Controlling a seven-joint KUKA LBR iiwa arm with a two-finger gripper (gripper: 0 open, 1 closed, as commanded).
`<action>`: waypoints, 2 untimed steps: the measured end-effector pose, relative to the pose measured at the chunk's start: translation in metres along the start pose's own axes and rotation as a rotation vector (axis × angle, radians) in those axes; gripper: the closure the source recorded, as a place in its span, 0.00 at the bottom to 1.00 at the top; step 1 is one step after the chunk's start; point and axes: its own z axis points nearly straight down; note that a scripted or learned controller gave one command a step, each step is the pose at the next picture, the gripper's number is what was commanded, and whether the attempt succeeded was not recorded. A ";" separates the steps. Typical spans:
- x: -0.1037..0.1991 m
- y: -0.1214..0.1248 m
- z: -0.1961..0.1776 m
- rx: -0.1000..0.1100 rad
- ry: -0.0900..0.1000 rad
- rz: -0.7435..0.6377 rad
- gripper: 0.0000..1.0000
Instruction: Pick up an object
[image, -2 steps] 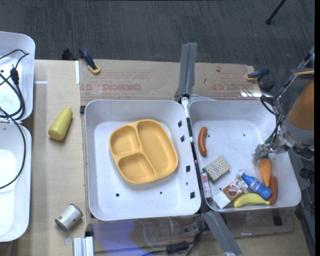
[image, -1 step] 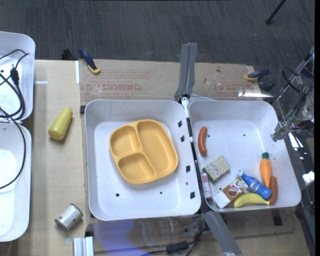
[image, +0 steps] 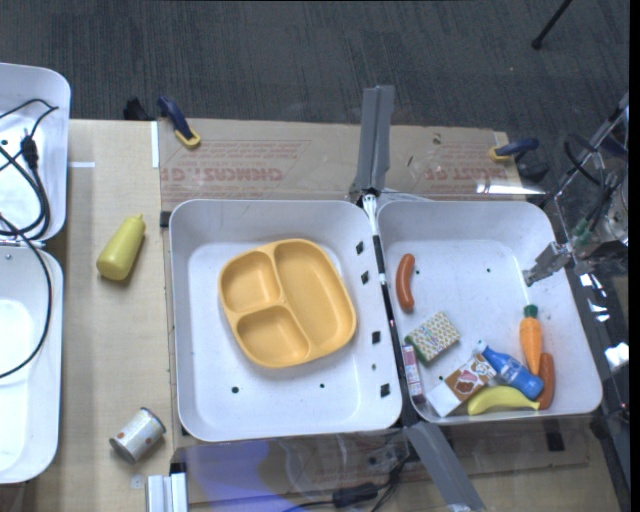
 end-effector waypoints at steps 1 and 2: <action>0.012 -0.058 0.089 0.003 0.007 0.040 0.00; 0.025 -0.071 0.123 0.001 0.008 0.065 0.00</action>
